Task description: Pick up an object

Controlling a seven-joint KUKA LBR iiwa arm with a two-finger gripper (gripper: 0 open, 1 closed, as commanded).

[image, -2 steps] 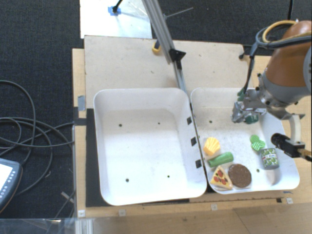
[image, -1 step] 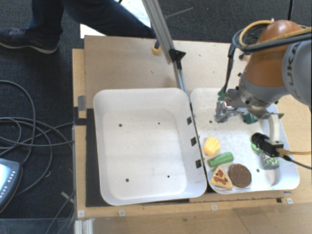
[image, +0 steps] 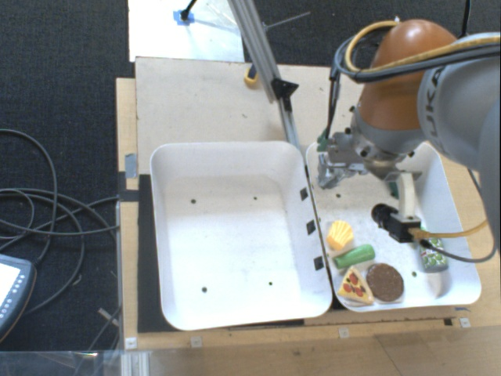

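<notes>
Pick not begun: gripper (image: pixel 329 175), finger state indeterminable, hangs above right bin (image: pixel 454 210); shell (image: pixel 340 234), pickle (image: pixel 355 255), pizza (image: pixel 356 286), cookie (image: pixel 385 281) all lie unlifted near its front.

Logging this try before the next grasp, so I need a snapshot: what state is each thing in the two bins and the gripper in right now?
Gripper: above the right bin's far left part, holding nothing visible.
Yellow toy: lying in right bin.
Green piece: lying beside it.
Pizza slice: flat, near corner.
Brown disc: flat, next to slice.
Left bin: level on bench.
</notes>
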